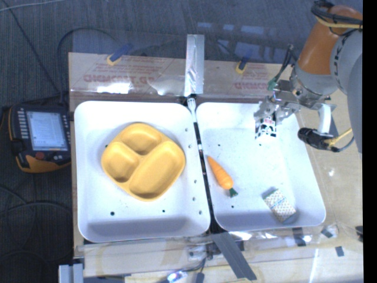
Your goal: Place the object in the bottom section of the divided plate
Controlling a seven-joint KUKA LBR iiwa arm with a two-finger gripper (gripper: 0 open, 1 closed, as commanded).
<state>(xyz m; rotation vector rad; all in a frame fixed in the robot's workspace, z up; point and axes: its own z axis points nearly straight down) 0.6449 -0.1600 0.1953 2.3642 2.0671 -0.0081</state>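
Yellow plate [143,160] sits in the left bin [88,217], its three sections bare. Our tool [266,125] hangs over the far part of the right bin [306,211]; we cannot tell whether it is released or clenched, or grasping anything. We take the carrot [221,174] as the object: it lies near and left of the tool, close to the divider, long axis running far-left to near-right. A wrapped block [279,204] rests near-right, well apart.
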